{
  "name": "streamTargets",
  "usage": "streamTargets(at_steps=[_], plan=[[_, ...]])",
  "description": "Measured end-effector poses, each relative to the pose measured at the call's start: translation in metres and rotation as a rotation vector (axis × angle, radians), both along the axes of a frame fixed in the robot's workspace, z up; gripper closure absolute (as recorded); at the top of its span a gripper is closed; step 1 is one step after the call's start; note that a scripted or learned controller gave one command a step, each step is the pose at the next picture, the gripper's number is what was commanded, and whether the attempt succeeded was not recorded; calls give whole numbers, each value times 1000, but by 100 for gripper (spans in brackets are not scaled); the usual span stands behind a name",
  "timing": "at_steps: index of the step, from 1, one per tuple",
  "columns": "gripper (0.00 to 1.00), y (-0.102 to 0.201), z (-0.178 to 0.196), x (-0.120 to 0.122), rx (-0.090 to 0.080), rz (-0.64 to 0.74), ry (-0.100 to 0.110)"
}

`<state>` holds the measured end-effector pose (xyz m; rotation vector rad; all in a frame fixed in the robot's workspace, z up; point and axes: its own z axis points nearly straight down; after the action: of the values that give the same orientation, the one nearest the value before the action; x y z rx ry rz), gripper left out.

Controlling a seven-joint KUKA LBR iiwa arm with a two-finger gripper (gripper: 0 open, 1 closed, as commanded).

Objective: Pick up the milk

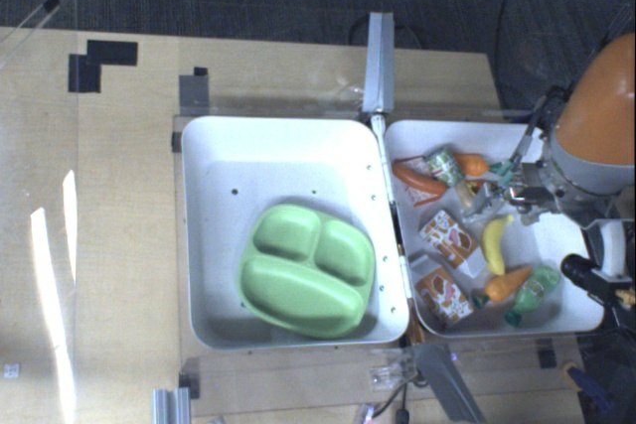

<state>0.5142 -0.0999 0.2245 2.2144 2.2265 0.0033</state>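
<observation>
Two small brown-and-white cartons lie in the right bin (586,318); one milk carton (449,238) is near the middle and a second like it (443,296) sits at the front left corner. I cannot tell them apart. My gripper (500,187) hangs low over the bin's back half, above and to the right of the upper carton, beside a carrot (474,165) and a small can (443,164). No carton is in its grasp. The grey arm with its orange band (604,109) comes in from the right.
The right bin also holds a red sausage (418,180), a banana (494,244), a second carrot (508,284) and a green bottle (532,291). A green divided plate (308,268) lies in the left bin (214,213). A metal divider (379,65) separates the bins.
</observation>
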Motion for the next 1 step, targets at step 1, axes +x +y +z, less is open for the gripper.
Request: streamTargets(at_steps=[1], plan=[[0,23,36,61,-2,295,-6]])
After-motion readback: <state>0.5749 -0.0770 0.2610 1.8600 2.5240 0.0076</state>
